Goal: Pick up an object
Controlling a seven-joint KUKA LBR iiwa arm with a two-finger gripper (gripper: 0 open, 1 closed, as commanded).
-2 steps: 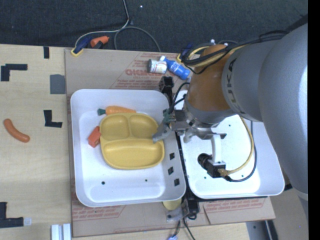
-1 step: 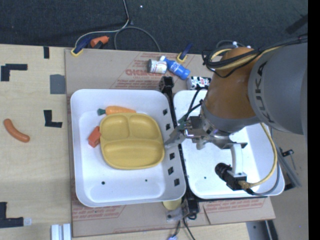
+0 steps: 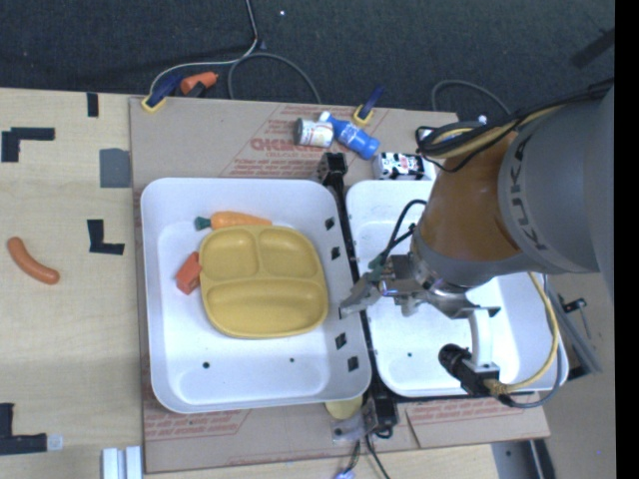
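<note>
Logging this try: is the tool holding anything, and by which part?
Nothing shows in the tool. It hangs over the divide between the bins, beside the yellow tray, apart from it.

A robotics lab: KUKA arm [image 3: 529,198] (cables trailing) over cardboard-lined bench [image 3: 250,148].

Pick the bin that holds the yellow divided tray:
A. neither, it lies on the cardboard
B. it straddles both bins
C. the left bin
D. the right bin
C: the yellow divided tray lies wholly inside the left bin, with an orange carrot at its top edge.
</note>
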